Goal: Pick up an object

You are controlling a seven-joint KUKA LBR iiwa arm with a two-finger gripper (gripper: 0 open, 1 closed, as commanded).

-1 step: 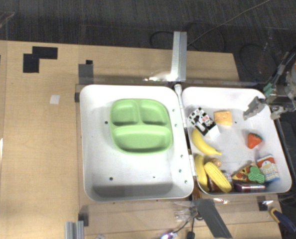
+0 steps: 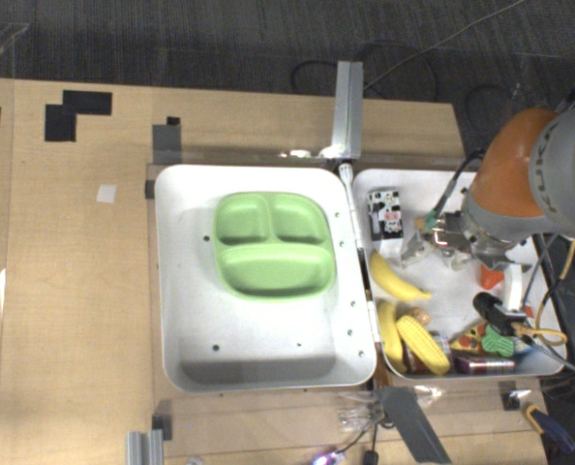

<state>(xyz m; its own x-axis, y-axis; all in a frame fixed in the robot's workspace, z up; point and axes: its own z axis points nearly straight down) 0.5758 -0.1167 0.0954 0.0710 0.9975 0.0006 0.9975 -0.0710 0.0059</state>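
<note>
Arm [image 2: 544, 177]: grey with orange band, comes in from the right, wrist bent down over the right bin.
End effector [image 2: 425, 243]: low inside the right bin, pointing left, just right of the bananas' upper end. Metal parts blur together; can't tell how far open it is, and nothing is visibly gripped.
Right bin [image 2: 418, 180]: white, shallow, cluttered along its front and left side.
Card [image 2: 385, 212]: small black-and-white printed item near the bin's back-left corner, apart from the end effector.
Upper banana [image 2: 395, 279]: yellow, lies at a slant just below and left of the end effector; contact unclear.
Lower bananas [image 2: 413, 342]: yellow pieces stacked along the left wall toward the front, touching each other.
Front clutter [image 2: 489, 342]: green, red and dark small items bunched in the front-right corner, too small to identify.
Orange piece [image 2: 489, 279]: small, just beneath the wrist.
Left bin [image 2: 181, 337]: white, touching the right bin along the shared wall.
Green tray [image 2: 271, 242]: three-compartment plate, flat, centred toward the back of the left bin.
Tabletop [image 2: 75, 260]: light wood, black patches at the back-left.
</note>
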